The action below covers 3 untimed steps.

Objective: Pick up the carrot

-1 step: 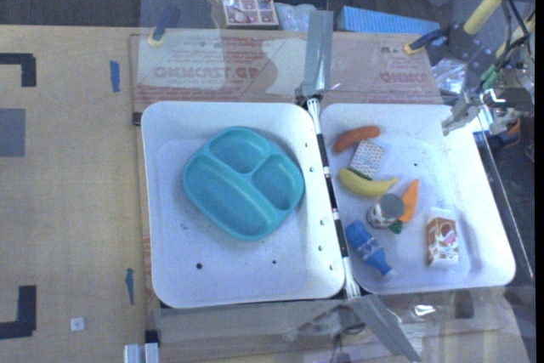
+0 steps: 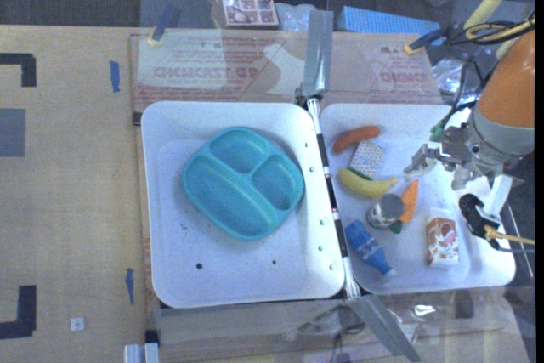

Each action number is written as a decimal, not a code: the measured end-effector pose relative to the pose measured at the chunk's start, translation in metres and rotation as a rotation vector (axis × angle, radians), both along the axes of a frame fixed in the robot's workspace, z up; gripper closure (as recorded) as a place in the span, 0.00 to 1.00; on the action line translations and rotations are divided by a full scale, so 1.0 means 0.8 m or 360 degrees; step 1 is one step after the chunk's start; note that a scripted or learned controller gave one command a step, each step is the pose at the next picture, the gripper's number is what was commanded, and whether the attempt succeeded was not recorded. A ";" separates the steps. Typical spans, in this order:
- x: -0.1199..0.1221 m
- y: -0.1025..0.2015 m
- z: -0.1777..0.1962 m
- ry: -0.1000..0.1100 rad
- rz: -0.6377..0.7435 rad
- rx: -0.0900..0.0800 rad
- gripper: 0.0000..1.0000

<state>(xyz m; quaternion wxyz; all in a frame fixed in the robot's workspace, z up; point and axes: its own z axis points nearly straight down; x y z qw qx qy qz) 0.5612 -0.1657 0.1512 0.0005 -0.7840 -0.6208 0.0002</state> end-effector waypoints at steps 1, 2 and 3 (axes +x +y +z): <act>-0.048 0.019 -0.081 -0.0007 -0.0259 0.0000 0.00; -0.046 0.019 -0.067 -0.0015 -0.0263 -0.0001 1.00; -0.049 0.055 0.035 0.0000 -0.0722 -0.0002 1.00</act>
